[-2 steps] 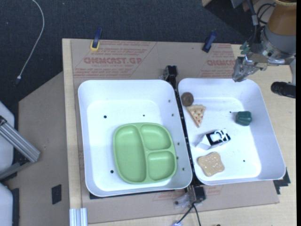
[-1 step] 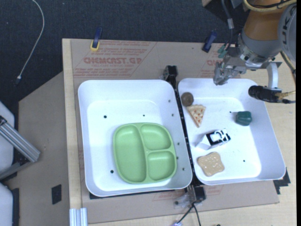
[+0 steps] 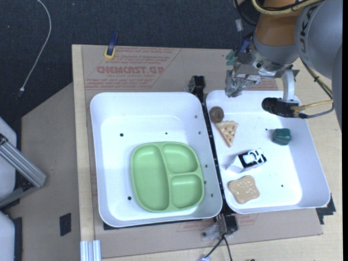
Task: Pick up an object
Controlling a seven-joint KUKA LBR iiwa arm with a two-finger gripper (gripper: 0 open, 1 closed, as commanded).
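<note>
Gripper (image 3: pixel 234 89) sits over the far-left corner of the right bin (image 3: pixel 288 170), about at rim level, nothing visibly in it. Released or clenched: can't tell, the tip is small and blurs into the bin wall from this angle.

Pick candidates are all in the right bin, loose on the floor, none touching:
- brown round piece (image 3: pixel 216 113): nearest the gripper, just beside the left wall. Looks like a small hard disc, prob light + stiff. Wall is the issue; I'd squeeze along the wall, not across it, so nothing lands on the rim.
- pizza wedge (image 3: pixel 228 132): next down, near the same wall. Flat toy food, prob light rigid plastic, maybe slick. Take it across the narrow width near the middle, not at the pointed tip.
- dark green lump (image 3: pixel 281 137): right side, well apart from the rest, clear all round. Chunky, so best bite of the lot imo. Grab across the body.
- black/white item (image 3: pixel 252 159): mid-bin, tilted. Shape unclear at this res, so grasp axis is a guess.
- toast slice (image 3: pixel 243 189): near end. Flat and low, edges only; likely to slip out or get pushed.

Left bin (image 3: pixel 141 118) holds a green divided plate (image 3: pixel 166 175). Too wide to span, rim pinch only, so skip.

Nothing looks heavy or fragile. Main risk is light parts skating on the smooth white floor on contact.
</note>
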